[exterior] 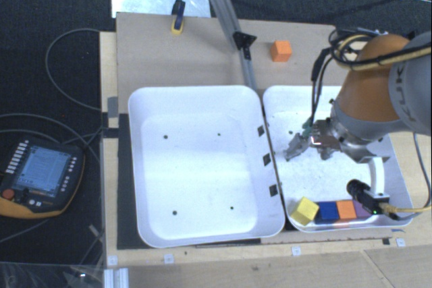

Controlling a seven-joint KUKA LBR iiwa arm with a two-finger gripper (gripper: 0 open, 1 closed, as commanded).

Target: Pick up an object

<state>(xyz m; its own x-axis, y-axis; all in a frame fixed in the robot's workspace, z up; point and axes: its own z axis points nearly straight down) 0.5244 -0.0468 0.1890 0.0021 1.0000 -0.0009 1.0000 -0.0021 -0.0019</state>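
Observation:
Along the near wall of the right bin (297,96) lies a row of small blocks: yellow (305,210), blue (329,212), orange (346,210), and a sliver of purple (363,211). My gripper (310,148) hangs over the middle of that bin, up and a little left of the row and apart from it. Its fingers are spread open, and nothing sits between them. The grey and orange arm covers the bin's right side.
The left bin (196,94) adjoins the right one. An orange cube (281,50) rests on the bench behind the bins, beside a slanted metal pole (226,3) and a yellow clamp (177,15). A teach pendant (39,177) lies far left.

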